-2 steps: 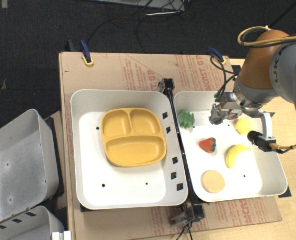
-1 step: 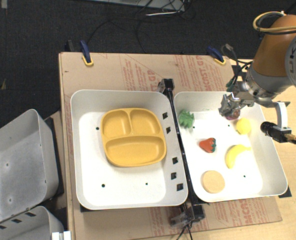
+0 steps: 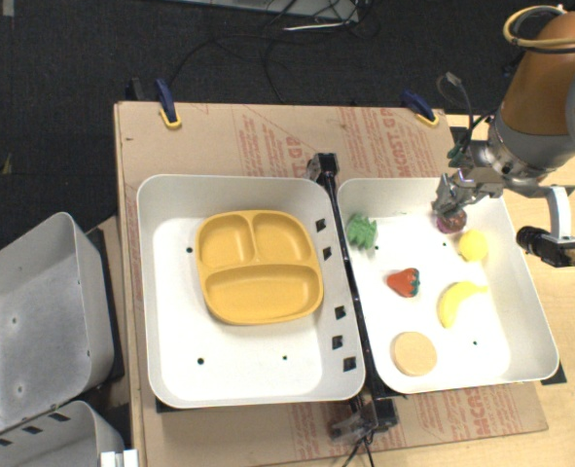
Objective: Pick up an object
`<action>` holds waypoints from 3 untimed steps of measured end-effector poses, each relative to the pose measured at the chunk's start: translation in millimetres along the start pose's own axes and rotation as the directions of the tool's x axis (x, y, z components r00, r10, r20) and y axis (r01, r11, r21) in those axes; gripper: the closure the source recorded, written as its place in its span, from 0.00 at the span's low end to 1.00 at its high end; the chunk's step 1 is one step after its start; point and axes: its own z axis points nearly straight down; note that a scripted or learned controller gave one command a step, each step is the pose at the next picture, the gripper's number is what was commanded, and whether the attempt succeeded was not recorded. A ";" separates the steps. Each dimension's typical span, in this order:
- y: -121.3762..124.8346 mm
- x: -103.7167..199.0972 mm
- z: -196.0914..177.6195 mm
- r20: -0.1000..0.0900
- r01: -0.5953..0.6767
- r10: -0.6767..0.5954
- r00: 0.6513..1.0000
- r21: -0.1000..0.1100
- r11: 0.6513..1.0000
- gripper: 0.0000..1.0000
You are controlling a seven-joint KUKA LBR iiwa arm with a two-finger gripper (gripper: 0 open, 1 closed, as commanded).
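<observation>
The end effector (image 3: 451, 208) sits low over a small purplish toy (image 3: 450, 223) at the right bin's (image 3: 521, 261) one o'clock corner, its spread impossible to tell, so the pick looks begun but no object is visibly lifted yet.

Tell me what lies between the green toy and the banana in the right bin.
In the camera view, the strawberry lies between the green toy and the banana, on the right bin floor.
</observation>
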 end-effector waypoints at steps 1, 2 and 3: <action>-1.8 47.3 5.8 -0.001 0.004 -0.004 1.000 0.004 1.000 1.00; 7.3 111.1 3.7 -0.002 0.005 -0.005 1.000 0.001 1.000 1.00; 8.2 167.5 11.6 -0.001 0.005 -0.005 1.000 0.004 1.000 1.00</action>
